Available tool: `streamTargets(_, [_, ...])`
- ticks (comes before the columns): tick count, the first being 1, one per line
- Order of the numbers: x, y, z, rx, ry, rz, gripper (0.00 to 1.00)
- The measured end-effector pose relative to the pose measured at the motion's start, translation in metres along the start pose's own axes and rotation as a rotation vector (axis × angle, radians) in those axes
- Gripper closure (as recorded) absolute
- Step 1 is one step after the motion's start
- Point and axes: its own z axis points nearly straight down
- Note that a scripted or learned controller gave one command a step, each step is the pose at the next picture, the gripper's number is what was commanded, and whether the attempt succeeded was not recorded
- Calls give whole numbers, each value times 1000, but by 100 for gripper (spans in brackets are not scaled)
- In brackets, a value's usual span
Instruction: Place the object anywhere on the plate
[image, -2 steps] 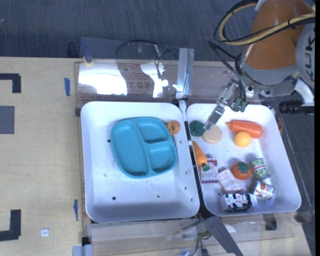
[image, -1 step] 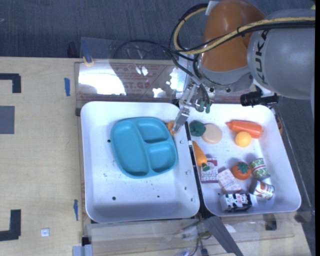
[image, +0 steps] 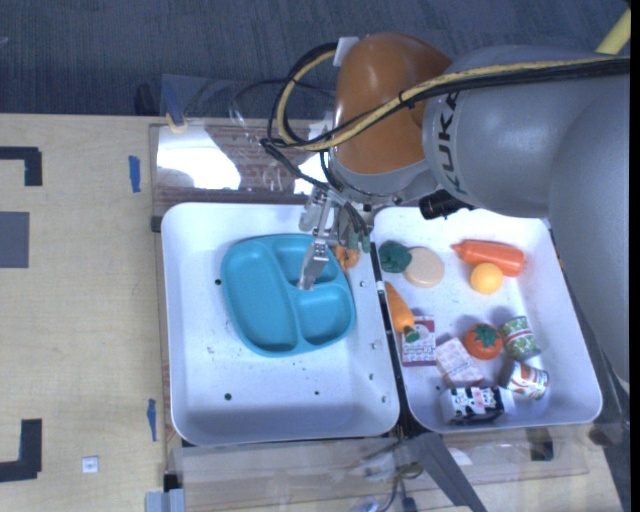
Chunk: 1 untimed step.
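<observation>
**A:** Blue plastic, that's the plate (image: 285, 300), a divided one sitting in the left bin (image: 200, 380), towards that bin's far side. The gripper (image: 316, 262) hangs right over the plate's far right corner.

**B:** And there's something orange beside those fingers, a small orange object (image: 347, 256) at the left bin's right rim, just off the plate's edge. Is it gripped?

**A:** I can't tell. The metal fingers point down at the plate and look close together, but the orange piece sits beside them, not clearly between them. It's partly hidden by the wrist.

**B:** Fair. Over in the right bin (image: 570, 300), quite a crowd: a carrot (image: 489, 255) near the far edge, a small yellow ball (image: 486, 279) touching it, a green piece (image: 394, 258) and a beige disc (image: 424, 268) near the far left corner.

**A:** A second orange carrot-like piece (image: 399, 309) lies along the left rim of that bin. A tomato (image: 484, 341) is mid-bin, with a green-labelled can (image: 519, 336) just beside it, and a black-and-white carton (image: 473, 402) at the near edge.
</observation>
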Motion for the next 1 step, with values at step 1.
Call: streamTargets(1, [-1, 0, -1, -1, -3, 1, 0])
